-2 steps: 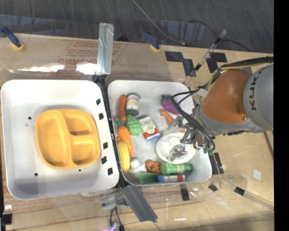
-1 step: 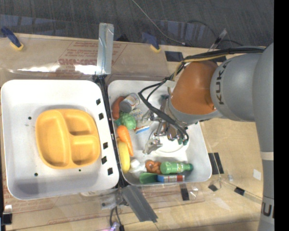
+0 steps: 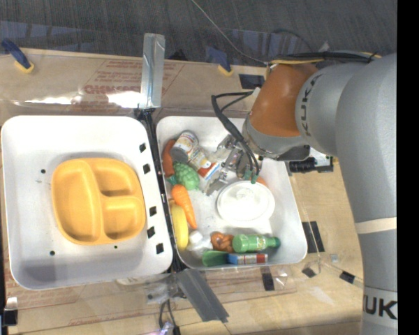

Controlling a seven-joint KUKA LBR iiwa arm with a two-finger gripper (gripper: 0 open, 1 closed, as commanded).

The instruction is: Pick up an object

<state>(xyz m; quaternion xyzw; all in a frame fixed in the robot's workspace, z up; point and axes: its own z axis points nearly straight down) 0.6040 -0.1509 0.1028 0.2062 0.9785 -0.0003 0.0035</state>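
A: Why does the left bin (image 3: 28, 138) carry just that yellow divided tray (image 3: 98, 199)?

B: I judge it the drop side; the tray lies flat in the middle, ready to receive whatever comes over.

A: And the right bin (image 3: 290, 208)?

B: That is the picking side, hence the clutter: a can (image 3: 185, 143) at the top, a green bumpy toy (image 3: 188, 176) below it, a carrot (image 3: 184, 204) and a banana (image 3: 179, 227) along the left wall, a white lid (image 3: 245, 202) in the middle, a green bottle (image 3: 255, 243) near the front wall.

A: Where is the pincer (image 3: 230, 160)?

B: Down in the right bin, between the can and the white lid, just beside a small red-and-white packet (image 3: 208, 167). Whether it is apart or together I cannot tell, and nothing shows clamped in it.
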